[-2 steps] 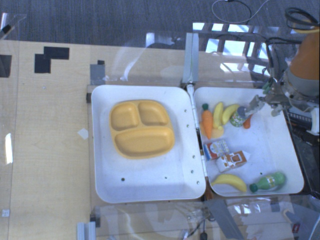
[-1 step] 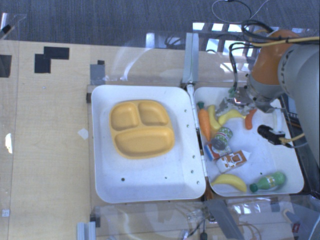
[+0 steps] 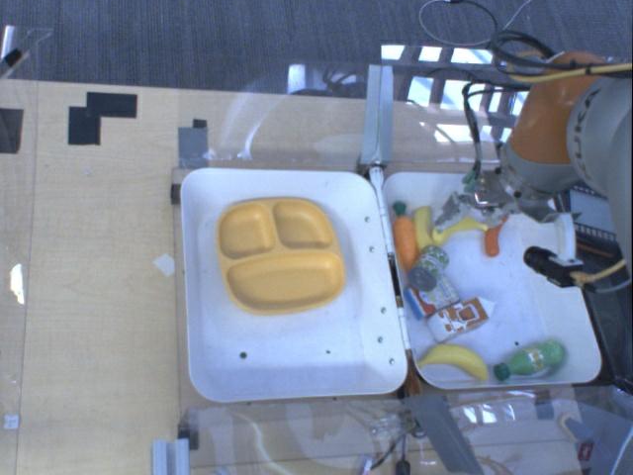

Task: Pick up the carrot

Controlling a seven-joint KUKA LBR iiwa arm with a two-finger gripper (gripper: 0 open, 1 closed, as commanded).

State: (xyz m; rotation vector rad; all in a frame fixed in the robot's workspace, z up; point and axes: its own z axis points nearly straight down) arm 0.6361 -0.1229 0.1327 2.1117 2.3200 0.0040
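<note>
We see the gripper low over the upper part of the right bin, its metal fingers spread apart and pointing toward the left of the view, with nothing between them; their tips sit just above the curved top of a yellow banana, and we cannot tell whether they touch it. The arm, grey with its orange band, comes in from the right above that bin. The carrot lies against the right bin's left wall, near its top corner, lengthwise along the wall with its green stub at the upper end, just left of the banana and apart from the gripper. A smaller orange, carrot-like piece lies just below and to the right of the gripper; we cannot tell exactly what it is. In the right bin we count two bananas, the second one lying near the bottom edge, and two bottles: a clear crumpled one beside the carrot's lower end and a green one on its side at the bottom right. There is one small carton with red and white print in the middle, and one thin blue item by the left wall. The left bin holds one yellow divided tray with three compartments.
</note>
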